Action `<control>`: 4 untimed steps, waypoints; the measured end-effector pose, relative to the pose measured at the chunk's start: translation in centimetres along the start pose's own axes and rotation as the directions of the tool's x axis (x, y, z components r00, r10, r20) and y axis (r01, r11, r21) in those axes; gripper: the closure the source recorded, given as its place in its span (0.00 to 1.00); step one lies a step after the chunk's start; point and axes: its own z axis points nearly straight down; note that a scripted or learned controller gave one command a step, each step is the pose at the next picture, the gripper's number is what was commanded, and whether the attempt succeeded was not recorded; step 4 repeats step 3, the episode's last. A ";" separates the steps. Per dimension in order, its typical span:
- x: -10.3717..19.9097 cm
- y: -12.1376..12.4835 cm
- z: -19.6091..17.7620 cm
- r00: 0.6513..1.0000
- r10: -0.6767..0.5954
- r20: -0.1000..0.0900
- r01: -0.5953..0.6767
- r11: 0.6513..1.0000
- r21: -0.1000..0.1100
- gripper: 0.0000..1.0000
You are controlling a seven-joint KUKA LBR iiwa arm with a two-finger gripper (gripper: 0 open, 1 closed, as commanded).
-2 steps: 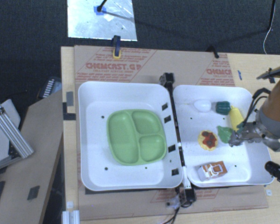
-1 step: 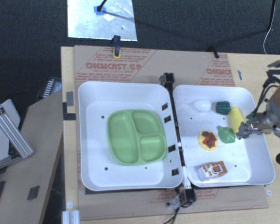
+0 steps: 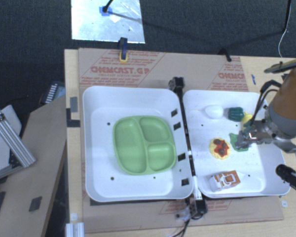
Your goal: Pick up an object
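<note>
Two white bins (image 3: 138,95) sit on brown board (image 3: 158,65) over dark carpet (image 3: 29,23); gripper (image 3: 244,138) state unclear.

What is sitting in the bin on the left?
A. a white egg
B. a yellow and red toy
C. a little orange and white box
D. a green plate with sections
D, because the green divided plate lies in the left bin, while the white egg shape, the small box and the yellow and red toy lie in the right bin.
</note>
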 end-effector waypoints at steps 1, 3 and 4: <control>5.6 0.7 -1.1 1.000 -0.001 0.000 0.001 1.000 -0.001 1.00; 17.1 -0.3 -2.3 1.000 -0.003 0.000 0.003 1.000 0.002 1.00; 17.1 -0.3 -2.3 1.000 -0.003 0.000 0.003 1.000 0.002 1.00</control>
